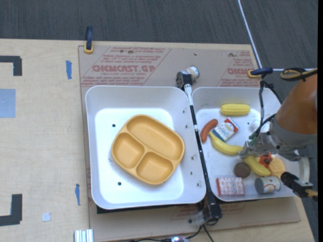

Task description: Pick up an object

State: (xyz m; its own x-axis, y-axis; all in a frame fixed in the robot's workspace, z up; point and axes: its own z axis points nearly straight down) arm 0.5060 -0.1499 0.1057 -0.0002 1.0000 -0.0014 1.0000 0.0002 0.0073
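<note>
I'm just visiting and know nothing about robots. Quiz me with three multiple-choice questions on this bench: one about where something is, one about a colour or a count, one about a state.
1. Where is the divided tray?
A. left bin
B. right bin
C. on the floor

2. How many compartments does the tray have?
A. two
B. three
C. five

3. How does the red sausage lie?
A. inside the tray
B. loose on the floor of the right bin
C. on top of the corn cob

Answers:
1 A: it lies in the left bin.
2 B: ridges split it into three.
3 B: it lies beside the banana.
</note>
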